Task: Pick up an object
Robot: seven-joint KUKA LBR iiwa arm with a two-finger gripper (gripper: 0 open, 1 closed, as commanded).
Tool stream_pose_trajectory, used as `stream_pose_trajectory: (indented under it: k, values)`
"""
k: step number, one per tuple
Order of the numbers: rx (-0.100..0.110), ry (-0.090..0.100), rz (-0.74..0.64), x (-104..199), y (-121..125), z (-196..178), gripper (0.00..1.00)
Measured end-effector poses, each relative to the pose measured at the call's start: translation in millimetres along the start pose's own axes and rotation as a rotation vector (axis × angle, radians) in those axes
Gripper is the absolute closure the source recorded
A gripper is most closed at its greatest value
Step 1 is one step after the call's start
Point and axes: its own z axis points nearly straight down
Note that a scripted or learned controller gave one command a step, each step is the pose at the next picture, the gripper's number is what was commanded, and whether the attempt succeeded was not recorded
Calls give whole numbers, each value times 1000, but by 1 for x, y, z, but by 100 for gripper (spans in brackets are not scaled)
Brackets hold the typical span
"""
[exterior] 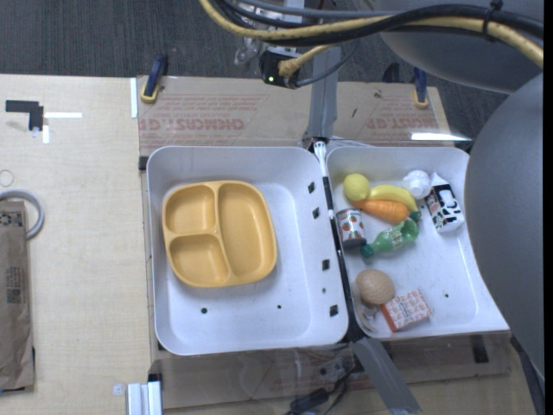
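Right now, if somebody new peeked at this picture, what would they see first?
Probably the big yellow divided plate, lying alone in the left white bin. Next, the jumble of toy food in the right white bin: a lemon, a banana and a carrot huddled near the top, and a brown potato lower down.
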Motion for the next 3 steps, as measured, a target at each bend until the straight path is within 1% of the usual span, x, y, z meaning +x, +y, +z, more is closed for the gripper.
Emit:
stream_pose_trajectory:
  k: [1,2,3]
  values:
    - [2,-1,-64,1,-1,10,100]
    - [0,0,-111,1,-1,0,100]
    - [2,-1,-209,1,-1,47,100]
